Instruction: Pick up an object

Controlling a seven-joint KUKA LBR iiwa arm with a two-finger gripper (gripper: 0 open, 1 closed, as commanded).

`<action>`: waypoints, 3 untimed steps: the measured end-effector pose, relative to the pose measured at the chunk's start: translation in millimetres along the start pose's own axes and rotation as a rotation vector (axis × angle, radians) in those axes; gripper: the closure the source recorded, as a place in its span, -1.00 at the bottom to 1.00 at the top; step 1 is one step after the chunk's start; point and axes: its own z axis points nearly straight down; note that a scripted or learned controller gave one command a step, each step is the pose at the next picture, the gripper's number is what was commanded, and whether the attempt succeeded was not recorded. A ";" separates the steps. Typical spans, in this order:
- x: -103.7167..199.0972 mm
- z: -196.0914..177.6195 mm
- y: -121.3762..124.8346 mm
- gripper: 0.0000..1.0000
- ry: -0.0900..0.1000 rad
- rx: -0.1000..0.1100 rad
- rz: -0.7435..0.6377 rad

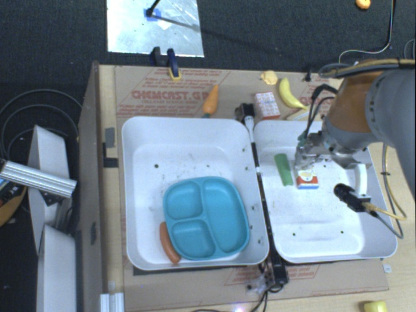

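Observation:
My gripper point(305, 169) hangs low over the right bin point(325, 239), directly above a small red, white and blue packet point(308, 181) lying on the bin floor. A green bar point(283, 168) lies just left of the gripper, apart from it. In the left bin point(140, 174) rests a blue divided plate point(206, 217), and an orange sausage point(168, 242) lies at the plate's lower left. I see nothing held between the fingers, whose state is hidden from this angle.
Behind the bins on the cardboard lie a carrot point(210, 100), a small pink box point(267, 104) and a banana point(290, 95). A black divider runs between the two bins. The grey arm with its orange band fills the right bin's far right.

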 end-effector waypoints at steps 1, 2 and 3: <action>-11.0 5.0 -26.6 1.00 0.004 0.015 0.002; -10.2 4.7 -25.2 -1.00 0.004 0.012 0.001; -10.1 -6.2 -24.1 1.00 0.004 0.009 0.000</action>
